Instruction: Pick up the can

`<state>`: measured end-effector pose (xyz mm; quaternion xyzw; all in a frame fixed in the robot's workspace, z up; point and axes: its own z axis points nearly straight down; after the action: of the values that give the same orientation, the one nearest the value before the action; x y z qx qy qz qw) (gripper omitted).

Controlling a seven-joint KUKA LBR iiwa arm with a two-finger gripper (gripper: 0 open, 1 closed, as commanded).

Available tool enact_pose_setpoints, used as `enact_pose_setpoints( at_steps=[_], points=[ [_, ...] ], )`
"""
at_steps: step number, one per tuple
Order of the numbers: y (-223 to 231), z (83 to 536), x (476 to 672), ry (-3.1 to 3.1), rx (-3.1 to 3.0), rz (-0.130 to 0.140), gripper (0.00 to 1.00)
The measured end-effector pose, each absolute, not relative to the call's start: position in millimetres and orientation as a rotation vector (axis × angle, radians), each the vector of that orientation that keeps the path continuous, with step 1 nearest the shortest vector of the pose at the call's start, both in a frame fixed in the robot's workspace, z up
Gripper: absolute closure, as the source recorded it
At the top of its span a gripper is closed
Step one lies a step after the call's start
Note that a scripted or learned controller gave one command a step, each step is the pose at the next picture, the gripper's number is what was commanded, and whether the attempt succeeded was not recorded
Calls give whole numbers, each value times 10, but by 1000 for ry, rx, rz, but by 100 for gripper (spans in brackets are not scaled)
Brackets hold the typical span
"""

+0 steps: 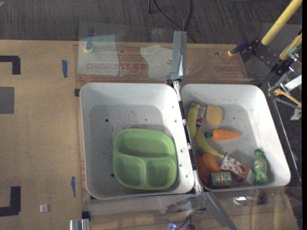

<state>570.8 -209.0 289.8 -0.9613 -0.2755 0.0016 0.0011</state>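
The can (220, 178) is red with a green label and lies on its side at the front edge of the right bin (249, 91). Its left end touches a red-orange toy vegetable (209, 162). A red and white carton (235, 166) lies just behind it, to the right. A green bottle (259, 166) stands a short way to the can's right.
Also in the right bin are two bananas (193, 120) (207, 146), a carrot (225, 134) and a yellow round toy (214, 114). The left bin (96, 128) holds a green divided plate (145, 158). A metal divider (178, 56) and yellow-handled clamps (283, 18) stand behind the bins.
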Motion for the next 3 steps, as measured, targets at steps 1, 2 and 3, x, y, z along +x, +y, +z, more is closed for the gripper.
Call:
enact_pose_setpoints(
  at_steps=[1, 2, 3],
  points=[
    [-2199, 3130, 6439, -740, -3053, 1, 0],
    [-2236, 2403, 5298, -734, -3052, 4, 0],
    [-2124, 883, 4869, -676, -3050, -21, 0]
  ],
)
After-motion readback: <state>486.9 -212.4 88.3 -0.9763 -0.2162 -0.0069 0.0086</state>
